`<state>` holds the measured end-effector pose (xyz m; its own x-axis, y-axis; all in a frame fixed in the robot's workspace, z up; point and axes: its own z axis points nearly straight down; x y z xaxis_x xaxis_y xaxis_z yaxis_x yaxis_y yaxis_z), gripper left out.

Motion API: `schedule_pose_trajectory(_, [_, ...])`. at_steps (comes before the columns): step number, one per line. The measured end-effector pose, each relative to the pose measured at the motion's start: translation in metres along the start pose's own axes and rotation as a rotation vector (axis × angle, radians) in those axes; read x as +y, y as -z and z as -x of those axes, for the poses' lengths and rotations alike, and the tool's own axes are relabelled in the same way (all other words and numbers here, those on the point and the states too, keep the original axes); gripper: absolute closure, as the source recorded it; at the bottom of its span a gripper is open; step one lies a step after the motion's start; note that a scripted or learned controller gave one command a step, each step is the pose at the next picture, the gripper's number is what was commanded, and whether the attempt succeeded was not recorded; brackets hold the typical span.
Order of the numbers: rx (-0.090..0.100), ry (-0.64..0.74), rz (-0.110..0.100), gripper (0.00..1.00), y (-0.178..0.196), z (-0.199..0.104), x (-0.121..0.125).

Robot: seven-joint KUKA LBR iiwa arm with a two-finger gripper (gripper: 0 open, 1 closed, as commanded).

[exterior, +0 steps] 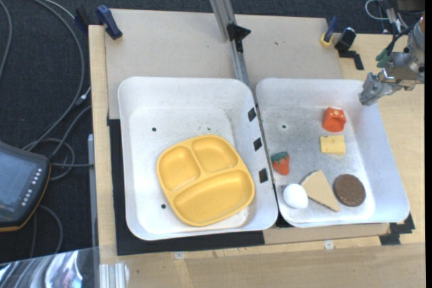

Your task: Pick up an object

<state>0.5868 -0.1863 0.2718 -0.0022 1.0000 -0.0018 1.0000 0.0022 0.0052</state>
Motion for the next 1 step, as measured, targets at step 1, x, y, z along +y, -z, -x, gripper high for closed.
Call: schedule_pose_trajectory(1, [0.005,0.004,-0.007,1.00,0.0017,-0.0577,-0.0161])
